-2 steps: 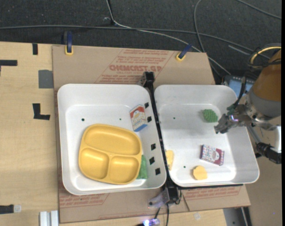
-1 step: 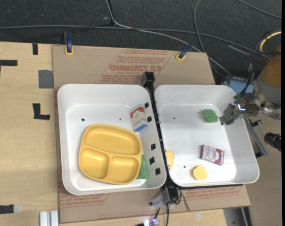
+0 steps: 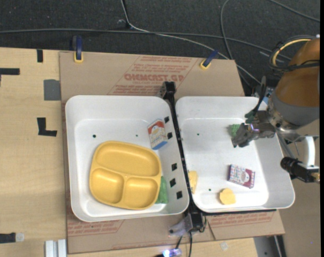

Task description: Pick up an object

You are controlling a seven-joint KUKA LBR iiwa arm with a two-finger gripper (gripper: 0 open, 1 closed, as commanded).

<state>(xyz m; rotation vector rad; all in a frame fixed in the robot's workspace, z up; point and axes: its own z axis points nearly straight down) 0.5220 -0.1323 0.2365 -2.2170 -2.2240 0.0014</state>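
Observation:
My gripper [image 3: 242, 136] is low over the right bin [image 3: 215, 108], in its upper right part. A small green object [image 3: 235, 128] shows right at the gripper's left side, touching or nearly touching it; whether it is held is unclear. Below the gripper, a purple patterned packet [image 3: 241, 175] lies flat. A yellow chunk [image 3: 227, 196] sits near the bin's front wall. Another yellow piece [image 3: 192, 180] rests against the bin's left wall.
The left bin [image 3: 81, 111] holds a large yellow divided tray [image 3: 124, 174], a small white, red and blue carton [image 3: 158, 134] by the divider, and a green item [image 3: 162, 190] wedged at the tray's right edge. Both bins sit on cardboard [image 3: 151, 74].

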